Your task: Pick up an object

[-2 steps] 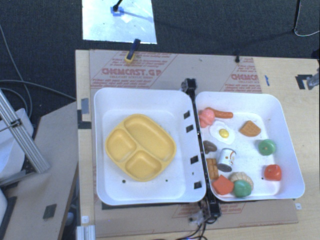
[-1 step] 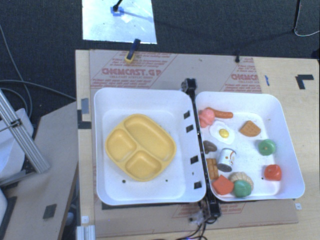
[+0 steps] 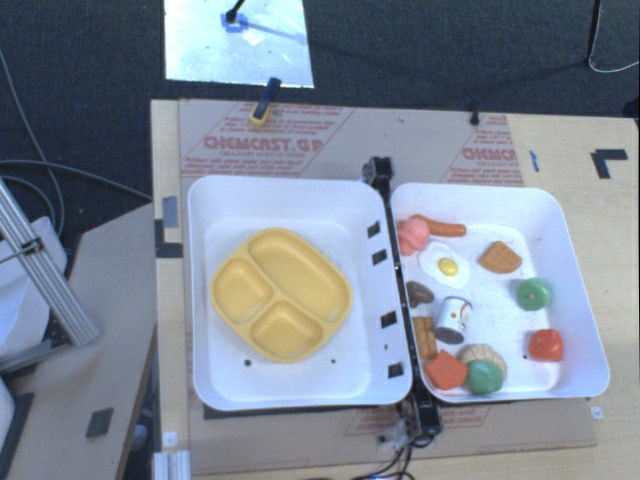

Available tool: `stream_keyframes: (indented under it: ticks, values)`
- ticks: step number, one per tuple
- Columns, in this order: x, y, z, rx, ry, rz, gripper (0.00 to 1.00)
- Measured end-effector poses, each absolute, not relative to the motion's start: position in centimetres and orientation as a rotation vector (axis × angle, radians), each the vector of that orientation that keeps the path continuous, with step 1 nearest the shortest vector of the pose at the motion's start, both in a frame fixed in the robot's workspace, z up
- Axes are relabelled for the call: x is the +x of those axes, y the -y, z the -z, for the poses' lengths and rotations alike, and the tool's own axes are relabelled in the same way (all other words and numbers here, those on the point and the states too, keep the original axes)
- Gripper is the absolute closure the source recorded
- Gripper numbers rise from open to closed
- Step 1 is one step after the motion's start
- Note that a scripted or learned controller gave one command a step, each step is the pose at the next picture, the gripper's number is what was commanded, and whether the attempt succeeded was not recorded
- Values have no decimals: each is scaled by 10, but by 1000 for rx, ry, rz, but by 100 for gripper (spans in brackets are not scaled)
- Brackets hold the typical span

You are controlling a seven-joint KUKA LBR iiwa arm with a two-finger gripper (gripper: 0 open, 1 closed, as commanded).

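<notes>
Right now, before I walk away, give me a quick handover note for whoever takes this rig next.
Left bin: a yellow divided tray, nothing on it.
Right bin: all the toy food. Fried egg, pink piece, orange sausage, bread slice, two green balls, tomato, small can and a few more along the left wall.
Done: nothing lifted yet.
Left: pick any one object; egg and tomato sit clear of neighbours.
</notes>
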State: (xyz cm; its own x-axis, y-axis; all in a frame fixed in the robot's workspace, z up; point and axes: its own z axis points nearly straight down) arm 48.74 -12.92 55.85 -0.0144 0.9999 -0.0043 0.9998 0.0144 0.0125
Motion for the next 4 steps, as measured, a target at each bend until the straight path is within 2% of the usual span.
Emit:
stream_keyframes:
  ticks: [4]
  values:
    - [488, 131, -604, 2170, -2235, -19, 100]
